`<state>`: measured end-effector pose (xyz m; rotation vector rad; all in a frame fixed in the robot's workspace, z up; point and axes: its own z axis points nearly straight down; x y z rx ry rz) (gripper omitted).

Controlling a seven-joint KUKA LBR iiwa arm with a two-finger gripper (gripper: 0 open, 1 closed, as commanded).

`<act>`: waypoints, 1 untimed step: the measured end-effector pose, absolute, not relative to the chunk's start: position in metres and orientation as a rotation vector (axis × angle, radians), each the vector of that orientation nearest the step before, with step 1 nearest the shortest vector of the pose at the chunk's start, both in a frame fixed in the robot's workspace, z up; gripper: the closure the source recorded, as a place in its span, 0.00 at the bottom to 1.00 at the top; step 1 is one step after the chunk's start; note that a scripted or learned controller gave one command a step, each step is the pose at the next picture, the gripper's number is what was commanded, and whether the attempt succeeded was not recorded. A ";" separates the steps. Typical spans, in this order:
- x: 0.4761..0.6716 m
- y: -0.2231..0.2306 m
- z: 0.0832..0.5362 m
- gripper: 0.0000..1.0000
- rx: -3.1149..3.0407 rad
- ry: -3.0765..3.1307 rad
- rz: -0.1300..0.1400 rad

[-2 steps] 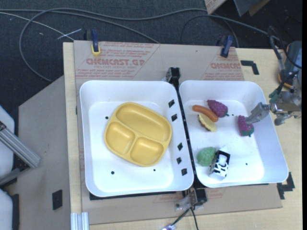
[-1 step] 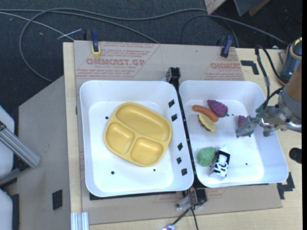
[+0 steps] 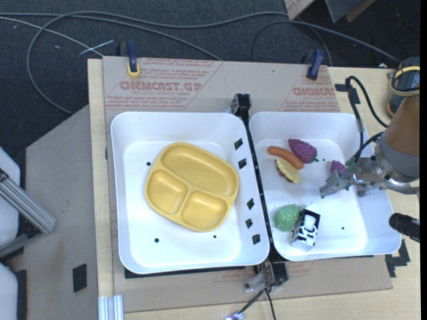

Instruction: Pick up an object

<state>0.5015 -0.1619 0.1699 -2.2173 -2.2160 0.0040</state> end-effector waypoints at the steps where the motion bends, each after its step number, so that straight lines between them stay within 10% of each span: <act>1: 0.509 -0.166 0.113 0.00 -2.217 -2.216 0.004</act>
